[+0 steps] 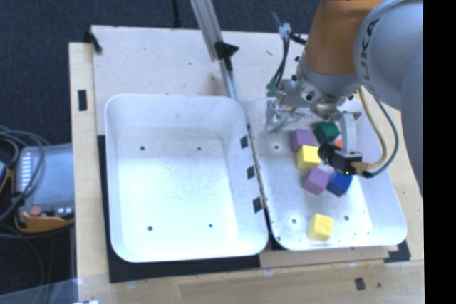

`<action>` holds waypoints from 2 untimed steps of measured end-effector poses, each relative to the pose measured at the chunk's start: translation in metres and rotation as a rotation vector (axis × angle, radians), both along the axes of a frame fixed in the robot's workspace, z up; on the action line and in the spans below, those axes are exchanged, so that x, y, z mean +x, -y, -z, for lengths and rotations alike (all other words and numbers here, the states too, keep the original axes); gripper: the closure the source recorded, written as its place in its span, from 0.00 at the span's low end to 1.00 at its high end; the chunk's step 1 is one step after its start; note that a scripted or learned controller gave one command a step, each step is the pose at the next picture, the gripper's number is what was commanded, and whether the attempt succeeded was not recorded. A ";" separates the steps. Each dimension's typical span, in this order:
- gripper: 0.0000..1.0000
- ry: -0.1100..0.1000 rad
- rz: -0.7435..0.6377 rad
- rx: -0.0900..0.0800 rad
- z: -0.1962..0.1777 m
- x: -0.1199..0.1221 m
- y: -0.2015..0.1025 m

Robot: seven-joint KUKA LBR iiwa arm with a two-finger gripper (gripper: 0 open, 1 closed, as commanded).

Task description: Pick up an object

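My gripper hangs low over the upper left part of the right bin, near the wall that meets the left bin. Whether it is apart or together I cannot tell; wrist and cabling mask the tips. Nothing is visibly held.

Candidates for the pick all lie in the right bin. A cluster sits just right of my gripper: a purple block, a yellow block touching it below, a green block partly under my wrist, a second purple block and a blue block pressed side by side. A second yellow block lies alone nearer the front rim, well apart from the rest.

Judgement: the blocks lie loose and tumbled, as if dropped rather than set. The cluster is tight, so fingers would struggle to enter between touching faces. The lone yellow block offers clear sides all round and looks the safer target. My gripper stands beside the cluster, not over any block, so I judge that no grasp is made yet.

Both bins rest on the counter.
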State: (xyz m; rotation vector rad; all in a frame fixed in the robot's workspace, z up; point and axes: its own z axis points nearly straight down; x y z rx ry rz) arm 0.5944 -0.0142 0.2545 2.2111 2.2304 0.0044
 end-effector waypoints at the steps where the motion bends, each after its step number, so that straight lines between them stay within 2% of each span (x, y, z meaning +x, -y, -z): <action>1: 1.00 0.000 0.000 0.000 -0.005 0.018 -0.057; 2: 1.00 -0.001 0.002 -0.001 0.012 0.033 -0.105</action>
